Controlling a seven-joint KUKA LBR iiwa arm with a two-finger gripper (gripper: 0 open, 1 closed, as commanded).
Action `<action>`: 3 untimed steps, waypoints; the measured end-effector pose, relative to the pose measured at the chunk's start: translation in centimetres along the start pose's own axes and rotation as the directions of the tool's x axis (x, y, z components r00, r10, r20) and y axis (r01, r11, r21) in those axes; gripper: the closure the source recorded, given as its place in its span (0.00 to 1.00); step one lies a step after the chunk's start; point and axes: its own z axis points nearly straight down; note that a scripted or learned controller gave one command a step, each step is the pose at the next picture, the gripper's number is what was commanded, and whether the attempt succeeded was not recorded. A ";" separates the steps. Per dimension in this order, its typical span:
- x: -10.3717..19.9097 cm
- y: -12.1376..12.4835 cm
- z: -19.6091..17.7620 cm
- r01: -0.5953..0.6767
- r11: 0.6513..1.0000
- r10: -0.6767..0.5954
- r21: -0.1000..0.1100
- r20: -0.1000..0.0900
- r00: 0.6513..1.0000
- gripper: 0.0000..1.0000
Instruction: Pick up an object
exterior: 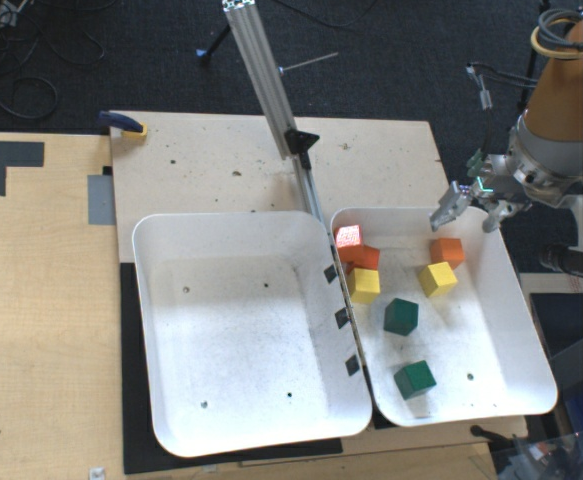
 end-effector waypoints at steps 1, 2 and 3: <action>0.0 0.1 -0.3 0.002 1.000 -0.002 -0.004 0.001 1.000 0.00; 0.2 0.1 6.2 -0.001 1.000 0.001 0.002 0.000 1.000 0.00; 0.0 0.2 10.7 -0.003 1.000 0.003 0.000 0.000 1.000 0.00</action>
